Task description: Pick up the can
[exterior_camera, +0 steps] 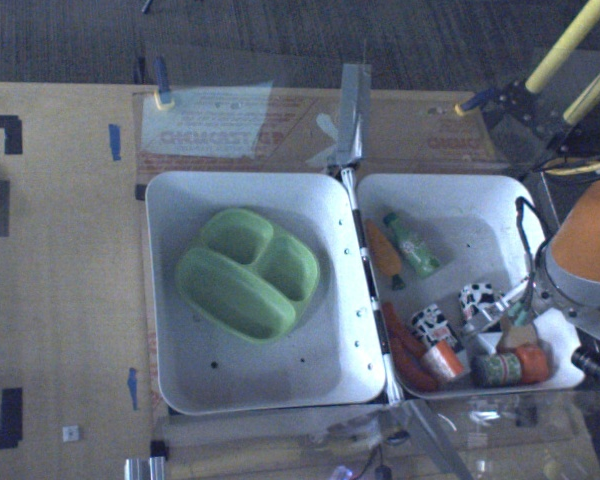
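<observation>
The can [508, 368] lies on its side in the front right corner of the right bin [460, 203]; it has a green label and a reddish end that points right. My gripper [517, 313] hangs just above and behind the can, over the bin's right side, at the end of the grey arm with the orange band [590, 236]. A small tan block [521, 336] sits between the gripper and the can. Nothing shows clearly between the gripper's tips.
Also in the right bin: an orange carrot [385, 252], a green bottle [412, 245], two cow-patterned pieces [430, 323], a red pepper [405, 346] and a small orange-white cup [443, 360]. The left bin [170, 298] holds a green divided plate [248, 273].
</observation>
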